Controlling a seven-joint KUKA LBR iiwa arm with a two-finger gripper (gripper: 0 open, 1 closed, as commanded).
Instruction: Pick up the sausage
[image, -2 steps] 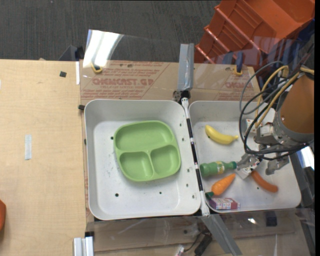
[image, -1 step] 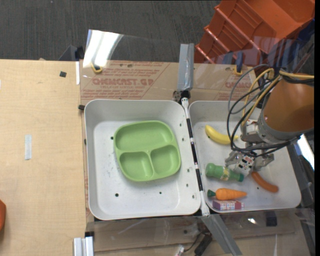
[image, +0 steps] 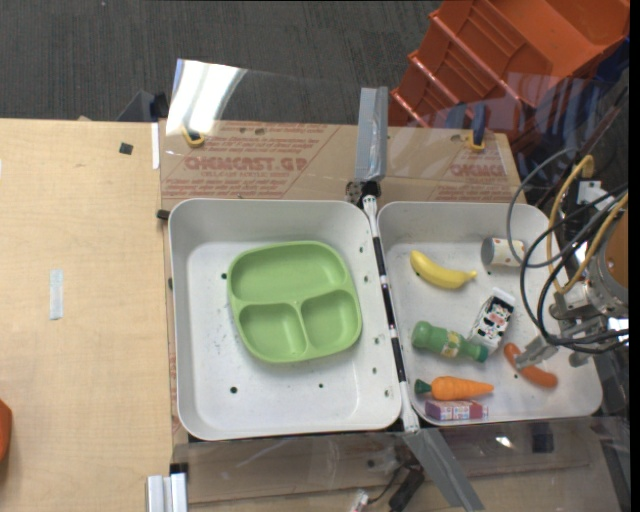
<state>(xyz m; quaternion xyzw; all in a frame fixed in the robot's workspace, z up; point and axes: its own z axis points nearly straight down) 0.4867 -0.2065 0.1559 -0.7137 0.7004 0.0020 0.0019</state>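
I see the sausage (image: 530, 368) lying on the floor of the right bin (image: 455, 222), near its right wall and toward the front corner. It is small and red-orange. My gripper (image: 545, 347) is low over it, right at its top-left end, and looks like it is touching it or almost touching. I cannot tell how the gripper is set, because cables and grey metal are in the way. I think the sausage is not picked up yet, since it looks flat on the bin floor. So the reach is done, but the grab and the lift are left. The sausage's long way runs at a slant, from upper left to lower right. The carrot (image: 455, 386) lies to its left, well apart.
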